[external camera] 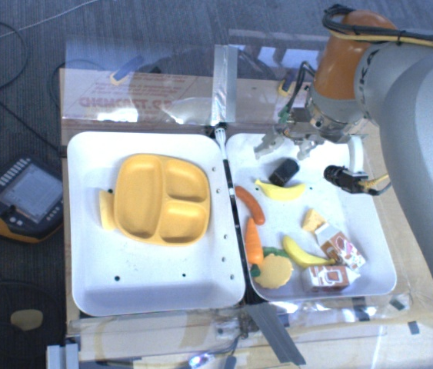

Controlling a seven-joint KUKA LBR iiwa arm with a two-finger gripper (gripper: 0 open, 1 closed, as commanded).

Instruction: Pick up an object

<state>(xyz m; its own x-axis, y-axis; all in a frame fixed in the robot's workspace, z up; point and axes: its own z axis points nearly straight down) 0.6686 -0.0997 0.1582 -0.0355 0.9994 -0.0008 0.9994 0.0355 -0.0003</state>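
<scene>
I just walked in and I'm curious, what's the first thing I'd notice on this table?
Probably the big yellow divided tray, sitting in the left white bin. Next, the grey arm with its bright orange band reaching in from the right, its gripper hovering over the back of the right white bin. That bin is scattered with toy food, such as a banana and a carrot.

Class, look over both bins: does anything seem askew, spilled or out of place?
Nothing is spilled. The yellow divided tray lies slightly askew in the left bin, and the hot dog and carrot crowd the right bin's left wall.
</scene>
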